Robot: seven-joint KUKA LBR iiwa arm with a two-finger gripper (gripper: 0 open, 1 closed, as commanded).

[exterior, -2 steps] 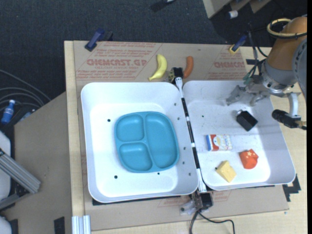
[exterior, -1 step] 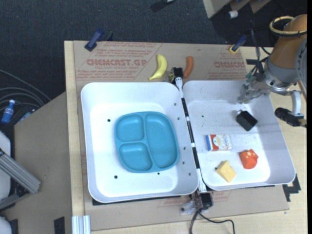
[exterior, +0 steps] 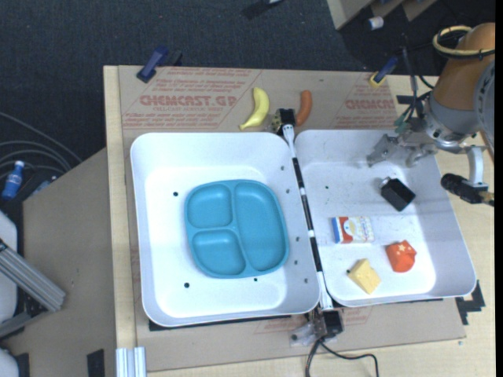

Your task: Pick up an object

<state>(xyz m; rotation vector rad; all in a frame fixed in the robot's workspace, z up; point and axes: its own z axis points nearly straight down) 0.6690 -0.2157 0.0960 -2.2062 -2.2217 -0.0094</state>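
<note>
Nothing had been picked up. The tool [exterior: 391, 154] hung over the right bin [exterior: 448, 234], fingers spread wide, gripping nothing. Just below it lay the black block [exterior: 397, 193]; beyond that, the small carton [exterior: 351, 229], red piece [exterior: 401, 257] and yellow wedge [exterior: 364, 276] lay untouched.

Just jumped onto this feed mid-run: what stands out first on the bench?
The blue divided plate dominates, lying in the middle of the left bin. The right bin holds small things: a black block, a white carton, a red toy and a yellow wedge. The gripper hangs over that bin's far edge, and a banana lies behind the bins.
</note>
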